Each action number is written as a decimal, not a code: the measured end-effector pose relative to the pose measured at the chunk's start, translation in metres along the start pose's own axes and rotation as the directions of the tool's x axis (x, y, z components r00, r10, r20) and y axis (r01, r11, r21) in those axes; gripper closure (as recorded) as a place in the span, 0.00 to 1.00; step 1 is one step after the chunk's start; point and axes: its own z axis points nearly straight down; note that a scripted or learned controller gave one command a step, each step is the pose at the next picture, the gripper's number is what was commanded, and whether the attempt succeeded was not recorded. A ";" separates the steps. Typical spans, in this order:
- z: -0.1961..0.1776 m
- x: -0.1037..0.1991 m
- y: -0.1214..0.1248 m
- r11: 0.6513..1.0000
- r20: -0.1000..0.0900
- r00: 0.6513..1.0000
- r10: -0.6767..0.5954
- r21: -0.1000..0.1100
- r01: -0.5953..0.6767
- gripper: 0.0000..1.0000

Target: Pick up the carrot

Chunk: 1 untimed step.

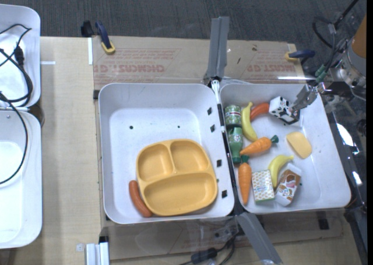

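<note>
Carrot [257,147]: orange, green-topped, tilted, right bin [326,159].

One fixed camera looks down at a slant over both white bins [111,141].

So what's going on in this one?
A robot arm reaches in from the right, its gripper hovering over the back of the right bin, right by a black-and-white toy. Two carrots lie further forward in that bin, one angled and one lengthwise, neither touched. The left bin holds a yellow divided plate and a sausage.
</note>
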 end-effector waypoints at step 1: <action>0.108 -0.017 -0.021 1.000 -0.001 1.000 0.022 0.001 -0.022 0.00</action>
